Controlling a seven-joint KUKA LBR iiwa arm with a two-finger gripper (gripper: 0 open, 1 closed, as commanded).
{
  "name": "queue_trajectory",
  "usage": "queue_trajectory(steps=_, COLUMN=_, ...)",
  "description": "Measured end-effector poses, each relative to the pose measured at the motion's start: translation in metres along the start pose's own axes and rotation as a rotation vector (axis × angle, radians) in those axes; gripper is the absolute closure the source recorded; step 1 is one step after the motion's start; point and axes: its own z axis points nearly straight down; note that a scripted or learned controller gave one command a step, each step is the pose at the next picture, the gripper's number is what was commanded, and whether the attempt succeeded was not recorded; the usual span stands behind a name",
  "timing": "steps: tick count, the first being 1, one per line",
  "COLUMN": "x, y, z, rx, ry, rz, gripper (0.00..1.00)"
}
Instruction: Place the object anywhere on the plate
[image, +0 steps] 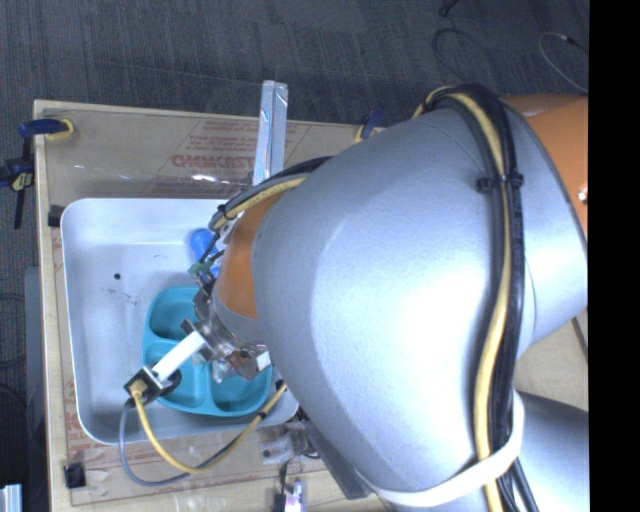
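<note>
A light blue plate (166, 312) with divided sections lies in the left white bin (100, 300), toward its front right. My gripper (222, 356) hangs low over the plate's middle, and the bulky grey arm hides much of it. From the wrist a white and black piece (160, 372) sticks out to the left over the plate's front rim. A small blue object (200, 241) peeks out just behind the plate, at the arm's edge and partly hidden. I cannot tell whether anything is in the gripper.
The arm's grey body (420, 300) and orange band (240, 280) cover the right bin. A yellow cable (170, 455) loops over the left bin's front rim. An upright metal bar (270, 130) stands behind the bin. Bare bin floor (110, 270) lies left of the plate.
</note>
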Motion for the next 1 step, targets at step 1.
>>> queue_trajectory(steps=1, x=0.0223, y=-0.0270, z=0.0282, rx=-0.029, ry=0.014, rz=0.217, gripper=1.00)
